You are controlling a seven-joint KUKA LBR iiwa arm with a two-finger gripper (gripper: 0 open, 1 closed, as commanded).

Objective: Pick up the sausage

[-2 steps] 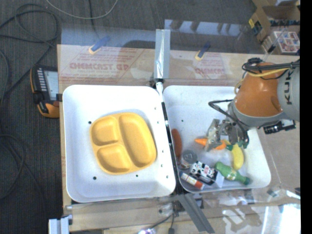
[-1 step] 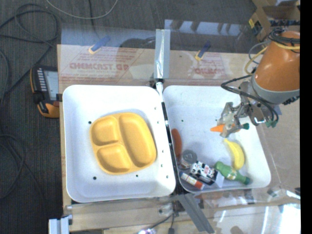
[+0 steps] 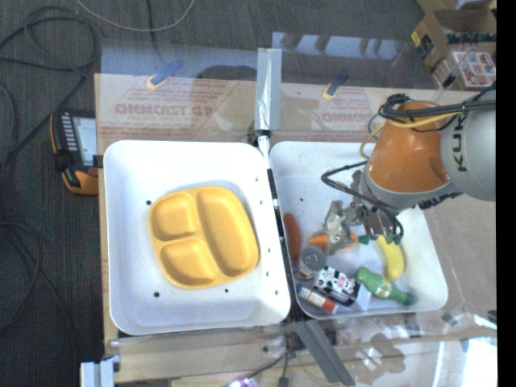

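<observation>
Against the left wall of the right bin (image 3: pixel 419 216) lies the sausage (image 3: pixel 292 232), a reddish-brown link stretched lengthwise along that wall, just beside the ridge where the two bins meet. The pincer (image 3: pixel 343 226) hangs a little to the sausage's right, over an orange carrot-like piece (image 3: pixel 325 239), with nothing of the sausage between its fingers; whether it is released or clenched I cannot tell, since cables and the wrist blur its tips. To do this step well, I judge that the pincer should shift toward the bin wall, turn so that its fingers straddle the sausage across its short width, and come down near the link's middle; the wall leaves little room for the outer finger, so a slightly inward approach looks safer than a straight drop. Clutter matters here: just below the sausage's lower end sits a small dark round thing (image 3: pixel 311 259), and farther right of the sausage are a black-and-white box (image 3: pixel 334 283), a green bottle (image 3: pixel 382 286) and a yellow banana (image 3: pixel 392 256), all close enough to be nudged by a wide sweep. Left of the sausage, across the ridge, the left bin (image 3: pixel 129 216) carries a yellow divided tray (image 3: pixel 205 234), well apart and no hindrance.
</observation>
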